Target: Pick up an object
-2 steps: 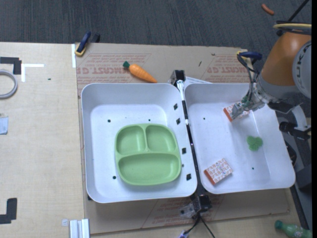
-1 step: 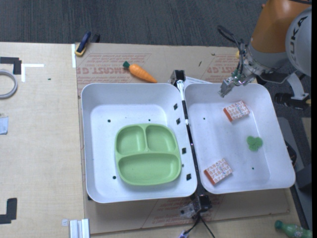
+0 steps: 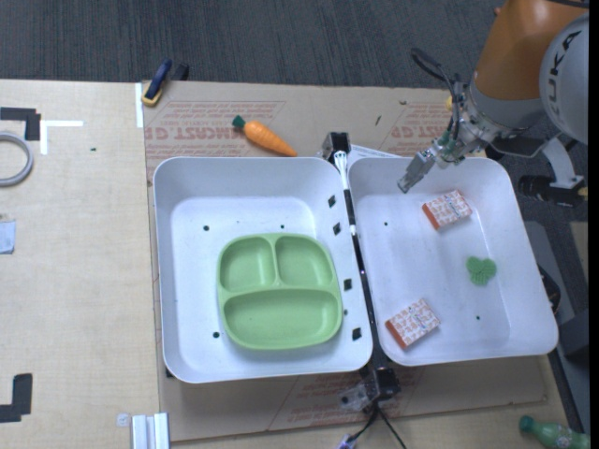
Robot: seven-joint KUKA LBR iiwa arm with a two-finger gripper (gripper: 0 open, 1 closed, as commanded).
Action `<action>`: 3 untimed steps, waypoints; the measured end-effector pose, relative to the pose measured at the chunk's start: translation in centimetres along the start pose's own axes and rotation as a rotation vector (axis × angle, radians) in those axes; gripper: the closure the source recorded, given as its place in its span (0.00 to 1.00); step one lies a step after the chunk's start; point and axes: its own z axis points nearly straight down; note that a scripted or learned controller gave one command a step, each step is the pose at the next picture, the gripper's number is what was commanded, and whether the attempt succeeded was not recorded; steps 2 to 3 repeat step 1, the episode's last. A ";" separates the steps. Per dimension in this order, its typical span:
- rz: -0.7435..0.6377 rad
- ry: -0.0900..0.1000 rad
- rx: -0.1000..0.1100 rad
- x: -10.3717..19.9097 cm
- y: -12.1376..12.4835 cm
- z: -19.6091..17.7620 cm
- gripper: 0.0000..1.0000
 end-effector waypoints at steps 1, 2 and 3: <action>-0.046 0.001 0.000 -2.8 -5.5 5.7 0.00; -0.046 0.001 0.000 -2.8 -5.5 5.7 0.00; -0.046 0.001 0.000 -2.8 -5.5 5.7 0.00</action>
